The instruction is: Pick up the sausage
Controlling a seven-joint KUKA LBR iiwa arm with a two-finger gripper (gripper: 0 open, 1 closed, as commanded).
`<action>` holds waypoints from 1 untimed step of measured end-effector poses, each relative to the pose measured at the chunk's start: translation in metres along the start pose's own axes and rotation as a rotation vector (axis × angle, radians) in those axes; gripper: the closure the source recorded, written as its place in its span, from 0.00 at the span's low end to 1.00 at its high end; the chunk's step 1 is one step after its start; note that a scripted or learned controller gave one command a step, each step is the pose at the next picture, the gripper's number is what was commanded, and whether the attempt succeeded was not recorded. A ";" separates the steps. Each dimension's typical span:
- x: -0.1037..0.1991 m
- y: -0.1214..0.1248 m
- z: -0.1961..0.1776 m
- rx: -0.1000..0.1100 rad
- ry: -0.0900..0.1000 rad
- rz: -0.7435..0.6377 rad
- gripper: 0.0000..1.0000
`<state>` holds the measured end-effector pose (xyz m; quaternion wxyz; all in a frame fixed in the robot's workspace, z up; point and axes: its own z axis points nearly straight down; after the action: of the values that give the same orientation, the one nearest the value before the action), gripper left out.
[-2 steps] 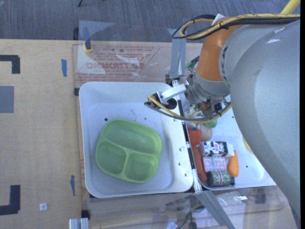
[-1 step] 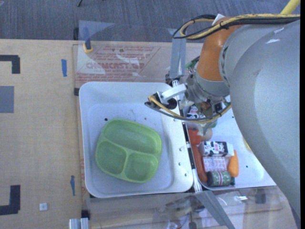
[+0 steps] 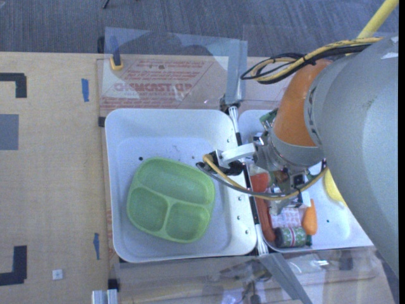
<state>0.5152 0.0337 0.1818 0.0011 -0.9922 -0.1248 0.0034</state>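
Arm: the grey KUKA arm (image 3: 361, 138), with its orange band (image 3: 297, 116), reached in from the right and hung over the right bin, covering much of it.
Pincer: the pincer (image 3: 275, 185) sat low over the right bin's left part, close above the sausage; whether it was spread or pressed together could not be told, since the wrist and cables hid it.
Sausage: the reddish sausage (image 3: 261, 189) lay in the right bin along its left wall, running lengthwise toward the near edge, partly under the wrist; nothing showed it being pinched.
Right bin: the white bin (image 3: 345, 230) also held a small orange carrot-like piece (image 3: 310, 219), a dark can with a green label (image 3: 292, 237) at the near edge, and a yellow item (image 3: 332, 185) half hidden by the arm.
Left bin: the white bin (image 3: 126, 132) carried a green divided plate (image 3: 171, 200) lying flat, toward its near side.
Desk: the pale wooden desk (image 3: 50, 189) bore both bins side by side, touching along the middle.
Cables: yellow and black cables (image 3: 297, 59) looped above the orange band.
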 end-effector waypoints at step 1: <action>-0.018 0.078 0.000 -0.001 0.001 0.052 0.00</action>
<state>0.5166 -0.0459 0.1819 0.0003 -0.9951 -0.0990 0.0030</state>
